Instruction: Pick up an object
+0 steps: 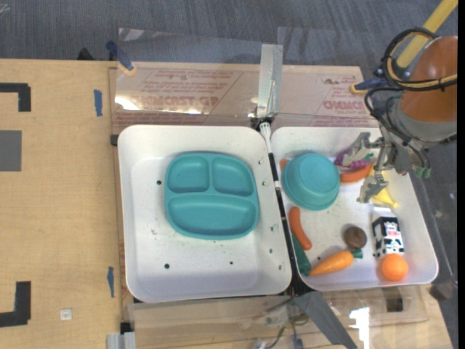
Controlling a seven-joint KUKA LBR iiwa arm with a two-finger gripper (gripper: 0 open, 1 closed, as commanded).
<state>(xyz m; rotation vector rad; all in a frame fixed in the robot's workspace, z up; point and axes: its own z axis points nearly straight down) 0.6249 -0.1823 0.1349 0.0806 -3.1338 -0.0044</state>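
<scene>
My gripper (368, 169) hangs over the back right part of the right bin (425, 227), its fingers spread open. Below it lie a red-orange piece (354, 174), a purple piece (341, 156) and a yellow piece (384, 198); nothing is held between the fingers. An upturned teal bowl (312, 179) sits to the gripper's left. Toward the front lie an orange sausage (299, 227), a carrot (333, 262), a brown round thing (354, 236), a black-and-white cow toy (388, 237) and an orange fruit (394, 267).
A teal divided plate (212, 195) lies in the left bin (142, 217). A metal divider (269, 75) stands behind the bins. The grey arm with its orange band (429, 78) comes in from the upper right, trailing black cables.
</scene>
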